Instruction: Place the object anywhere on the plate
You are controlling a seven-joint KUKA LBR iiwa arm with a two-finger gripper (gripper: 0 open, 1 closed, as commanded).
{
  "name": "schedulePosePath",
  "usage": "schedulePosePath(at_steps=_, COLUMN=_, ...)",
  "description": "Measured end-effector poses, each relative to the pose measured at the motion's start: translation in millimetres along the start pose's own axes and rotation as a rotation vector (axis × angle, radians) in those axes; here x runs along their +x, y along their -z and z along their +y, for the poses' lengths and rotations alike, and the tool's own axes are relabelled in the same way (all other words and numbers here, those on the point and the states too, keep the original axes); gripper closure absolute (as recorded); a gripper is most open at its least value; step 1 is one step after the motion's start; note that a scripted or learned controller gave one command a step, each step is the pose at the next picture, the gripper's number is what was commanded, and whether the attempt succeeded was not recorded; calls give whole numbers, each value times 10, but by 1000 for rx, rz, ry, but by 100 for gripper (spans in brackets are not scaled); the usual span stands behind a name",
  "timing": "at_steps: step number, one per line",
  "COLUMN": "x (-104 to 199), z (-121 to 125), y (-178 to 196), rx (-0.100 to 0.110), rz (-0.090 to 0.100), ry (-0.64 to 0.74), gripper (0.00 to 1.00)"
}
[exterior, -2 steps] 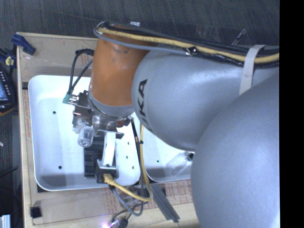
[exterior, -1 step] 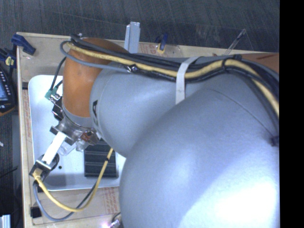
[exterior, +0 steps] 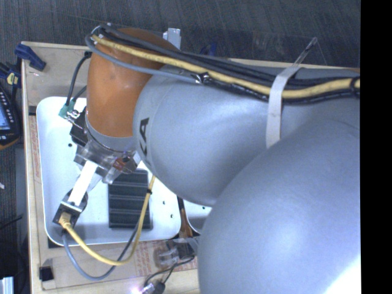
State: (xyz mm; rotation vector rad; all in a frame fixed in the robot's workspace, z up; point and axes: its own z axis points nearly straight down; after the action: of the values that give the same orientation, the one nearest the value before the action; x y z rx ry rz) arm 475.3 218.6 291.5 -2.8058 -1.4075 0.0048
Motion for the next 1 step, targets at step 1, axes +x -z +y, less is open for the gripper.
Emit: schedulePosePath(at_steps=1, x=16, z=-29, y=82, rx=5, rz=-3, ry=11, gripper=100)
